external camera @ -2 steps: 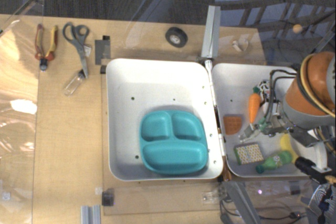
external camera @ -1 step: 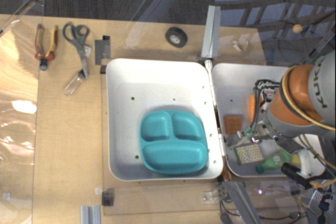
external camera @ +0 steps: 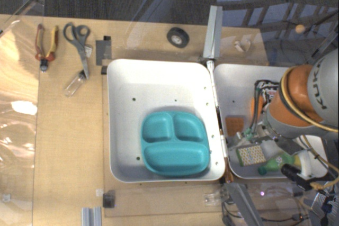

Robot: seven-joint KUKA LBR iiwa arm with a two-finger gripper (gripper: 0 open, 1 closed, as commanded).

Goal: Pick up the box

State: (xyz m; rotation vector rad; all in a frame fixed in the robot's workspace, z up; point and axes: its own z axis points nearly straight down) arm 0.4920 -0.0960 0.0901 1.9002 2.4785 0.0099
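A small flat orange-brown box (external camera: 234, 125) lies in the right bin (external camera: 233, 79) near its left wall. My gripper (external camera: 250, 135) hangs low over the bin just to the right of the box, under the grey and orange wrist, which hides most of it. I see nothing held in it. Just below the gripper lies a tan piece with a dotted pattern (external camera: 250, 155).
A green bottle (external camera: 273, 163) and a yellow-white object (external camera: 305, 159) lie at the right bin's front. A teal divided tray (external camera: 175, 143) sits in the left bin (external camera: 159, 77). Pliers (external camera: 45, 45), scissors (external camera: 79, 42) and a tape roll (external camera: 178, 37) lie on the bench behind.
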